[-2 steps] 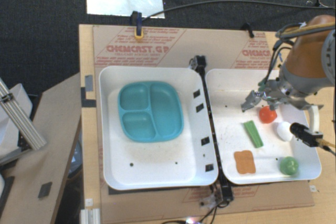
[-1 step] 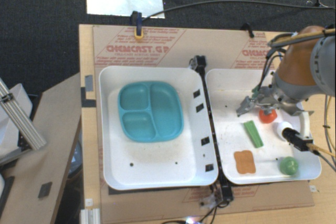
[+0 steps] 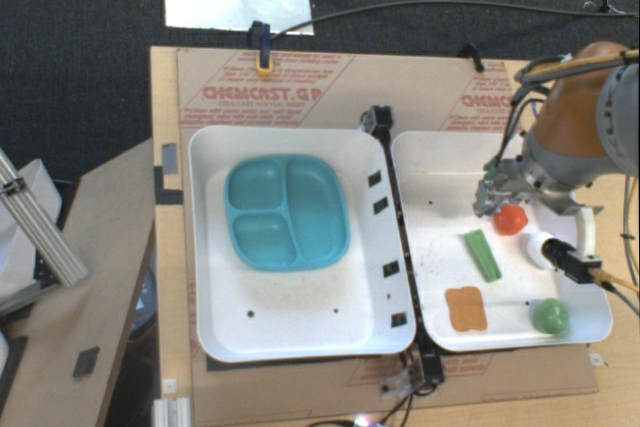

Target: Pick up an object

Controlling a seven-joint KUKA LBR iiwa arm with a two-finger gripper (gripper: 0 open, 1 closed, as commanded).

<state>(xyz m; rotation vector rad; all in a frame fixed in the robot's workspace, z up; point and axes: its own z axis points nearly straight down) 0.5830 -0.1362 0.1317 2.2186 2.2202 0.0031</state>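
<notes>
Camera view: we see the tool [image 3: 494, 198] low over the far part of the right-hand bin [image 3: 440, 165], hanging off the grey arm w/ the orange band. We can't tell whether it's wide or narrow; the wrist covers too much. Right at its tip, on the near-right side, sits a red round obj [image 3: 511, 219]. It's touching the tool or just beside it, but we don't see it clamped. Next out, nearer the camera, a green stick [image 3: 482, 255] lies flat on the bin floor at a slant. Further toward the near rim is an orange-brown flat piece [image 3: 466, 308], w/ a green ball [image 3: 549, 316] off to its right by the near-right corner. Well apart, to the view's left of the tool, the other bin [image 3: 215, 315] holds a teal divided plate [image 3: 287, 212]. Both bins sit on the bench [image 3: 168, 265].
</notes>
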